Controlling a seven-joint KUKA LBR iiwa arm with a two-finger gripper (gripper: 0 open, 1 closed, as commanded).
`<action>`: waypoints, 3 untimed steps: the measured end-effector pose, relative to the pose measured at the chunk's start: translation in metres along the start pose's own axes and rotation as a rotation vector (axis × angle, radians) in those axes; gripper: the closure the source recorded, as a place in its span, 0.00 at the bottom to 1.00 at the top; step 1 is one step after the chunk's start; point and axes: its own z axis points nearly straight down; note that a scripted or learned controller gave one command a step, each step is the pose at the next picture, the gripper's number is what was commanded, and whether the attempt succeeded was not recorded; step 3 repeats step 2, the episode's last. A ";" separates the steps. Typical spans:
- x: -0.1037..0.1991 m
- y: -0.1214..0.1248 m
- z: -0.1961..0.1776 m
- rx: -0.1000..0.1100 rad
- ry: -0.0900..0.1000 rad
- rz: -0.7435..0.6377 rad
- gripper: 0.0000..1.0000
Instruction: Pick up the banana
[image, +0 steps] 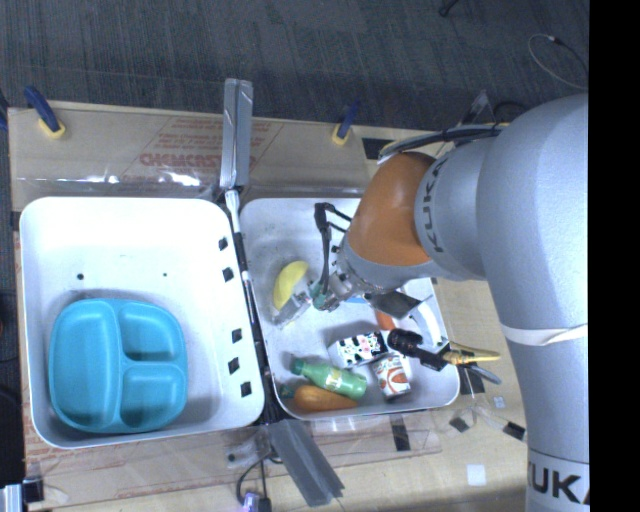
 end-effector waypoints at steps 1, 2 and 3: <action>-0.001 0.000 -0.010 0.000 0.000 -0.003 1.00; 0.038 0.084 -0.101 -0.001 -0.001 0.060 1.00; 0.038 0.084 -0.101 -0.001 -0.001 0.060 1.00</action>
